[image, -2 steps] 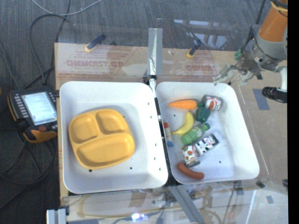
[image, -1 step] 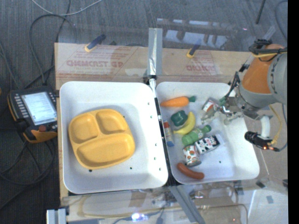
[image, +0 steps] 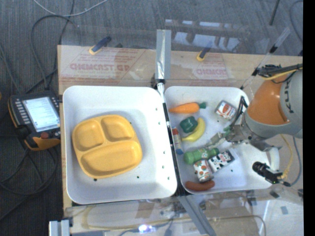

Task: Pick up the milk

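Milk [image: 221, 161] lies in the right bin [image: 236, 180], squeezed beside a small carton [image: 201, 170] and green bottle [image: 201, 155], so the tool [image: 227, 134] above might grab the wrong thing; its grip I cannot tell.

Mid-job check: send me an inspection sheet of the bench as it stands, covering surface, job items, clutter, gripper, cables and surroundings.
Surface: two white bins side by side, left bin and right bin.
Job's things: milk carton, cow-patterned, lies in the right bin, not gripped.
Clutter: yellow divided tray in left bin; carrot, banana, green pepper, green bottle, red-and-white carton, small can, sausage in right bin.
Gripper: gripper low above the milk carton.
Cables: black cables on floor.
Surroundings: control pendant left of bench.
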Robot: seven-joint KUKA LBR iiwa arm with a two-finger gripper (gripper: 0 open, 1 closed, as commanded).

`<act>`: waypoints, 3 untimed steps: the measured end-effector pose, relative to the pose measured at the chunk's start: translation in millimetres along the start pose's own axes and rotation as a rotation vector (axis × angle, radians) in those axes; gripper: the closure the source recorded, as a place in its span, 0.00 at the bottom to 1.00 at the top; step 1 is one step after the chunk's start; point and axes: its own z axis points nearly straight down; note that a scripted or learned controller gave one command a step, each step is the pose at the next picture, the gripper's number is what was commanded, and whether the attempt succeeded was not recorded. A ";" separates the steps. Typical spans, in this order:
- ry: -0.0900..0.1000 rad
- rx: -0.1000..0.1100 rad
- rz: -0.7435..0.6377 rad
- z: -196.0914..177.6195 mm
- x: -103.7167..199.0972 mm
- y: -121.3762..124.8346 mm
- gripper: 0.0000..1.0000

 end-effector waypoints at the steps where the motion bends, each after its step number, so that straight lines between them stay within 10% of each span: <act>1: 0.000 -0.004 -0.010 -1.0 -21.7 -41.3 0.00; 3: 0.015 0.010 0.084 0.1 -23.8 -26.0 0.00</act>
